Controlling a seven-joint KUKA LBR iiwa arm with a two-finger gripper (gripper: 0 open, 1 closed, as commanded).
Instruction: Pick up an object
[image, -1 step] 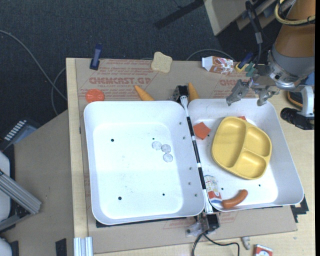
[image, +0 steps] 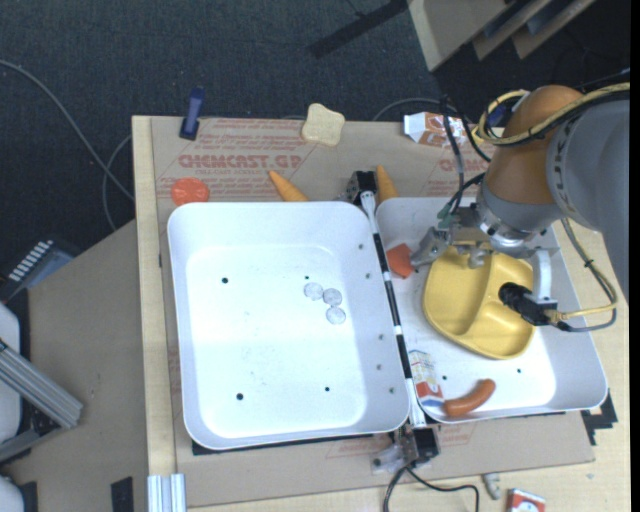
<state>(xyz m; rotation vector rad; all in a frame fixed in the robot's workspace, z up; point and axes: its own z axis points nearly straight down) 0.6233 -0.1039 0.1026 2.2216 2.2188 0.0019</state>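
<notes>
Looking down at the right bin, I take the big yellow bowl as the likeliest target: it lies tilted in the middle of that bin, directly under the arm's wrist. The pincer sits at the bowl's upper rim, touching or just above it, but the wrist blocks my line of sight and I cannot tell whether it is released or clenched, or whether it has any hold on the bowl at all.

Around the bowl, an orange piece lies just beside its upper left edge against the bin's left wall, and a brown sausage rests near the front of the bin, close to a small printed packet. The left bin holds a few little clear discs, well apart from the arm.

Out on the worktop, behind the bins, sit a pale sponge-like chunk, a carrot, an orange cap and a blue clip.

My worry is the bowl itself. Its wall looks smooth, curved and thick, so I judge a rim pinch could slide off once the arm lifts. Because it lies tilted, an off-centre grip could swing it and knock the orange piece or the sausage. A black cable hangs near the wrist and might snag.
</notes>
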